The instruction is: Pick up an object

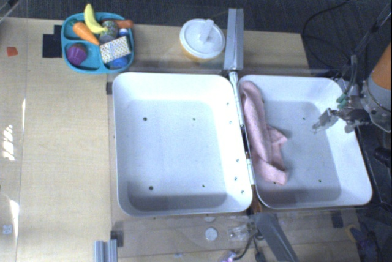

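A pink cloth point(262, 132) lies crumpled along the left side of the right bin point(318, 193), stretching from the back wall toward the front. My gripper point(335, 122) hangs over the right part of that bin, well to the right of the cloth. Its fingers are spread apart with nothing between them. The arm's orange band point(381, 74) shows at the right edge.
The left bin point(177, 199) adjoins the right one. Behind the bins stand a blue tray point(97, 41) of toy food, a white lidded cup point(202, 39) and a grey metal post point(234, 40). Cables run at the far right.
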Robot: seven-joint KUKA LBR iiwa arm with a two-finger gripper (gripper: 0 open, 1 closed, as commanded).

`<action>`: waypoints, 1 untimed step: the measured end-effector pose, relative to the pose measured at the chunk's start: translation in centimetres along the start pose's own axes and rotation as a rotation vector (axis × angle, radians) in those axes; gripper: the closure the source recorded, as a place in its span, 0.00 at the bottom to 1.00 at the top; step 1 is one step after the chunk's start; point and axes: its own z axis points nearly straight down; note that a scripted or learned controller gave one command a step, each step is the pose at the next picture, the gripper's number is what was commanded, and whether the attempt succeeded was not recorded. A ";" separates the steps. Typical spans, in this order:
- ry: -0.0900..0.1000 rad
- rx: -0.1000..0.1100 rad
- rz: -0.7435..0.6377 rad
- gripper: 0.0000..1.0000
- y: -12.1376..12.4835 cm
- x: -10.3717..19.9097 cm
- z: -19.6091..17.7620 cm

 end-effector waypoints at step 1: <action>-0.002 -0.006 -0.156 0.00 3.8 1.2 9.1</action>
